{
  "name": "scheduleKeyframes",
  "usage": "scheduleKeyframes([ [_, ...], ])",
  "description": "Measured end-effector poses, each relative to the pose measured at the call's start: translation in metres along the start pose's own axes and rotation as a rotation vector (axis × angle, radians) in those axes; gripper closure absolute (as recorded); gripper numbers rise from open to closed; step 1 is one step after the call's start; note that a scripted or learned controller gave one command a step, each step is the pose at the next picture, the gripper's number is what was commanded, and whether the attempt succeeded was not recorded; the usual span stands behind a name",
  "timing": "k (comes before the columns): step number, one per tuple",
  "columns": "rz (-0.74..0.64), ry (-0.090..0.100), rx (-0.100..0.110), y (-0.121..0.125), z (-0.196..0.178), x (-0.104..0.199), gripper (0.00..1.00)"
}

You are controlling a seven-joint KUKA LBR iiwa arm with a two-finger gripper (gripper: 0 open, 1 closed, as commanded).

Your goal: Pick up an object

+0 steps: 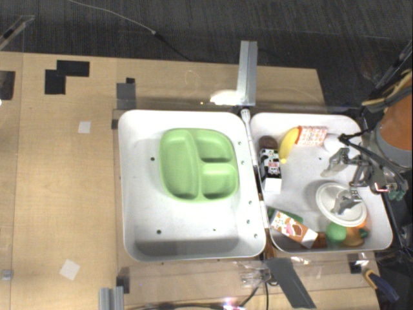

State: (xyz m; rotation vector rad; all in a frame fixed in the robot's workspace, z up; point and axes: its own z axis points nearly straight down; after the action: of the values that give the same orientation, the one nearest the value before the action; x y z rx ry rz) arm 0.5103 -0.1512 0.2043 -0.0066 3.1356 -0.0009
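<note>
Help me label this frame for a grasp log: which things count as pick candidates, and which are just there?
Job:
claw
white bowl
yellow banana
green ball
snack carton
red-and-white packet

Lying about:
green divided tray
left bin
right bin

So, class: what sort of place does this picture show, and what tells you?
Probably a robotics lab test bench, not a kitchen: a robot arm reaching over two white bins on a wooden bench, with a green divided plate and toy-like food items as practice objects.
</note>
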Motion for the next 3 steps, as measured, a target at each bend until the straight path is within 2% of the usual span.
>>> scheduleKeyframes([
  [1,-0.625,0.002,-0.002,-0.004,0.099,0.003,0.0],
  [2,-0.671,-0.013,0.005,-0.048,0.114,-0.051,0.0],
  [3,-0.7,-0.012,0.007,-0.054,0.113,-0.003,0.0],
])
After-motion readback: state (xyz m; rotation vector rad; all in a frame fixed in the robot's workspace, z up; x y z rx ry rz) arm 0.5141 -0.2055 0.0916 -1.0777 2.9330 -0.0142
